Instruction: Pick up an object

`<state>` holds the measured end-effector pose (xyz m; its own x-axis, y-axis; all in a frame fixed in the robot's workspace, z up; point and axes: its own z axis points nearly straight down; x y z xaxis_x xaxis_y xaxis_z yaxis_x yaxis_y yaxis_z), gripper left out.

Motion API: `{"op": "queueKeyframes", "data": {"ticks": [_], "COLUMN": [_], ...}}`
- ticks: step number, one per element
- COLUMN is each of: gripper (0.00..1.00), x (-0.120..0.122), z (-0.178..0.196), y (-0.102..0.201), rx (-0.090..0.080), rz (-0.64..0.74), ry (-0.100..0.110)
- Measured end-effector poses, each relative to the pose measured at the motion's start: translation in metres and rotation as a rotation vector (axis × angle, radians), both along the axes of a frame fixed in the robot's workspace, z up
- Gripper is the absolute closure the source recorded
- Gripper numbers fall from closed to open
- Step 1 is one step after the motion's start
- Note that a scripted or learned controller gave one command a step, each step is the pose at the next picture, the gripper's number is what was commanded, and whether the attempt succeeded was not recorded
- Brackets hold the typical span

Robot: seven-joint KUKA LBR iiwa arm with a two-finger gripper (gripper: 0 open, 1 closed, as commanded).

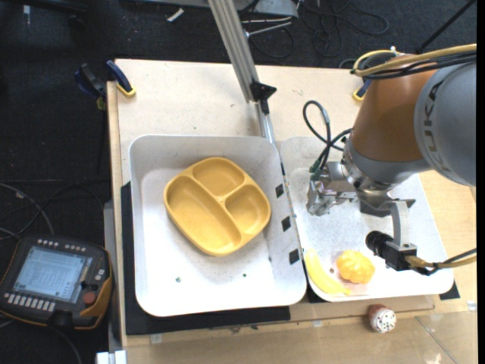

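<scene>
Two white bins sit side by side on the pale wooden bench (pixel 189 97). Lying in the left bin (pixel 151 279) is a yellow divided plate (pixel 217 205) with three compartments, somewhat toward the bin's far side and turned at an angle. Over the right bin (pixel 432 233) hangs the arm (pixel 417 120), its orange band and grey casing covering much of that bin's far half. The gripper (pixel 321 200) is low over the bin's left part, close to the wall between the two bins; from where I stand I cannot tell whether its jaws are spread or closed, and I see nothing between them.

At the near end of the right bin lies a yellow lumpy object (pixel 355 267), and just beside it on the left a yellow banana (pixel 321 274) curves along the bin's near-left corner. Both lie apart from the gripper, nearer to me than it is.

Outside the bins, on the near edge of the bench, rests a small speckled ball (pixel 383 319). A teach pendant (pixel 53 279) with a lit screen sits off the bench to the left, among black cables
</scene>
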<state>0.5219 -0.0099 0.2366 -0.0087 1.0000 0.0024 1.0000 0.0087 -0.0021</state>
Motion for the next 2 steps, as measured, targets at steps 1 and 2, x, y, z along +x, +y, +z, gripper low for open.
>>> {"op": "queueKeyframes", "data": {"ticks": [1, 2], "gripper": [1.00, 1.00], "x": [-0.004, -0.001], "z": [0.008, -0.004], "y": [0.049, 0.108], "rx": [-0.001, -0.001], "rz": [-0.001, -0.001], "ry": [-0.002, 0.000]}}
